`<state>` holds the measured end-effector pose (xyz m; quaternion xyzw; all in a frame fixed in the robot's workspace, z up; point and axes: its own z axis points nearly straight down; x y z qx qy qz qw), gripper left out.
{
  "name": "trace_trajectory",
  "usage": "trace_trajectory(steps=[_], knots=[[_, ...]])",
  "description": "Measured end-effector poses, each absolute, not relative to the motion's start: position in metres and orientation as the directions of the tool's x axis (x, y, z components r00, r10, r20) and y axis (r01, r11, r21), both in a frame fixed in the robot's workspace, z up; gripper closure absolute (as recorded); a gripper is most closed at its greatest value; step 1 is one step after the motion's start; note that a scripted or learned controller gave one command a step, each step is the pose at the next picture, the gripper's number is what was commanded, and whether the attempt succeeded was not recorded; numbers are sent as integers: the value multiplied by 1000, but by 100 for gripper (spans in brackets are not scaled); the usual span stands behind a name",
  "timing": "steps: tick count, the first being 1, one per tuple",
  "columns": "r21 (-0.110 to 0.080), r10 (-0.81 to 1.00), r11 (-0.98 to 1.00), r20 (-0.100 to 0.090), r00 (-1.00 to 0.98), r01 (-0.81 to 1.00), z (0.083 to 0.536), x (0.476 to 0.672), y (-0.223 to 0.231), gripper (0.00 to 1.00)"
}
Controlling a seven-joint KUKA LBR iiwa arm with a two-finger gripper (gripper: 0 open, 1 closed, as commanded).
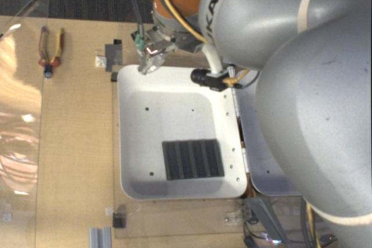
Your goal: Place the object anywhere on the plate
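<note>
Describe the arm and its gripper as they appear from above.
The arm has bulky, rounded grey casings with black KUKA lettering and an orange band above the wrist. A yellow cable curves across the orange section, black cables run alongside, and the small metallic gripper has a green fitting.

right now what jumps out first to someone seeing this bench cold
The big grey arm fills the right side and covers most of the right bin. Its hand sits at the far left corner of the left white bin, where a dark ridged plate lies near the front. Red-handled pliers rest far left.
</note>
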<state>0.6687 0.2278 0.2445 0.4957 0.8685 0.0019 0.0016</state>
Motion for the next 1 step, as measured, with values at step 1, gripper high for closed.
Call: trace_trajectory(steps=[1], knots=[[9, 858, 513, -3, -513, 858, 256, 669, 229, 100]])
